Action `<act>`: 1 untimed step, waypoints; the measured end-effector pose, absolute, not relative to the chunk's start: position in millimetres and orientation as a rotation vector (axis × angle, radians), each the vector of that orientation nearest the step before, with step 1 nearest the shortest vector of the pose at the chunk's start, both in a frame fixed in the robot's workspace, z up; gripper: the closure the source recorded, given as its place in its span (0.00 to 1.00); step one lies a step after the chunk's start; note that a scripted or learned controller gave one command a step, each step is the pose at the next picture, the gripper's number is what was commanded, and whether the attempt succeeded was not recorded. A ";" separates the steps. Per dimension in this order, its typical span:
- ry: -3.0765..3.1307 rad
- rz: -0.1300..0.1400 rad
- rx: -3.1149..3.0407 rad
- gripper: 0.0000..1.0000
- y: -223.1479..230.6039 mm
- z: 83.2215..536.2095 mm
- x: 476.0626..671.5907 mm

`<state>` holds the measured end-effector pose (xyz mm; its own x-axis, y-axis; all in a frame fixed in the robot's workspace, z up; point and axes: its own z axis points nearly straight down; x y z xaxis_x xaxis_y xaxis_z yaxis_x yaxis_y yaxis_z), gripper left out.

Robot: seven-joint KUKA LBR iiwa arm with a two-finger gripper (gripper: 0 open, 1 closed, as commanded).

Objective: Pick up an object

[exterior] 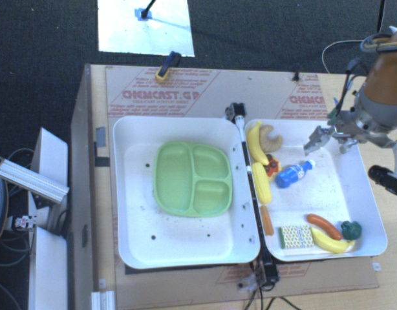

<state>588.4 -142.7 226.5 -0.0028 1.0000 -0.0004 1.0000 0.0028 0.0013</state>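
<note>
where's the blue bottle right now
The blue bottle lies on its side in the right bin, toward its upper middle, just right of the yellow bananas along the divider and lower left of the gripper.

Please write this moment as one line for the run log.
arm: over right bin | gripper: above blue bottle, holding nothing | green plate: in left bin | pick: not yet done
</note>
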 end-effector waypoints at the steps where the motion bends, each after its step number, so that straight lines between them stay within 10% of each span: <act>1: 2.225 0.000 2.219 0.00 -92.5 175.1 528.0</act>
